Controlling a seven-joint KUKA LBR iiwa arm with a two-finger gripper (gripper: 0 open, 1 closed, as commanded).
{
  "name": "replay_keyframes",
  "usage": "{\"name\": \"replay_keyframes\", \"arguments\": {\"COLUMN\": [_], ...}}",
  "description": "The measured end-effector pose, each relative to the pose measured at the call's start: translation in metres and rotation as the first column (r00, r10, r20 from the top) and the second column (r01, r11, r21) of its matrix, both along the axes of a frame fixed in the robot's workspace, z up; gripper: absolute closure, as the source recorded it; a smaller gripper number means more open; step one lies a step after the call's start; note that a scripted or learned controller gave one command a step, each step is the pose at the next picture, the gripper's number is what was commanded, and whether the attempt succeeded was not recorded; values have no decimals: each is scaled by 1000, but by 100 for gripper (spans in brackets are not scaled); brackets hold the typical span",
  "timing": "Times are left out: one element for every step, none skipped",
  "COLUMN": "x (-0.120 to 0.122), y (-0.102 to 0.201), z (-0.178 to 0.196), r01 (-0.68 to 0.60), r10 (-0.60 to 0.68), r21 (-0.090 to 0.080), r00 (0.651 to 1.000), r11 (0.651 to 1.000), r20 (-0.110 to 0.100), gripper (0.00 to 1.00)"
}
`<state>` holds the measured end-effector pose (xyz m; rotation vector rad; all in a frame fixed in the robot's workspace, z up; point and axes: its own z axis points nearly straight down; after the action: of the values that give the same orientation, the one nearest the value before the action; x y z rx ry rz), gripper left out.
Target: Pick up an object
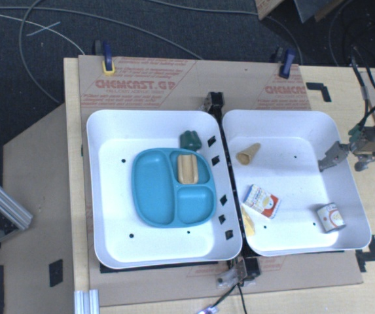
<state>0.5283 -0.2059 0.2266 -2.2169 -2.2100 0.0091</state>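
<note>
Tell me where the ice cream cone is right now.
In the camera view, the ice cream cone lies in the right bin, near its upper left corner, above the small carton and close to the divide between the bins.

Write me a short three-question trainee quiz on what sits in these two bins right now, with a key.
1. True or false: the blue divided plate lies in the right bin.
2. Which item lies closest to the gripper? A) small carton B) ice cream cone C) small can
3. Fill in: the tan block rests in the plate's upper ____ compartment.

Key
1. False; it lies in the left bin.
2. C, the small can near the right bin's lower right corner.
3. Right.
</note>
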Motion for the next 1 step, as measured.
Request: {"name": "replay_keyframes", "arguments": {"x": [3], "y": [0], "z": [6], "r01": [-3], "r10": [4], "r21": [-3], "r00": [1000], "r11": [1000], "r20": [11], "gripper": [0]}}
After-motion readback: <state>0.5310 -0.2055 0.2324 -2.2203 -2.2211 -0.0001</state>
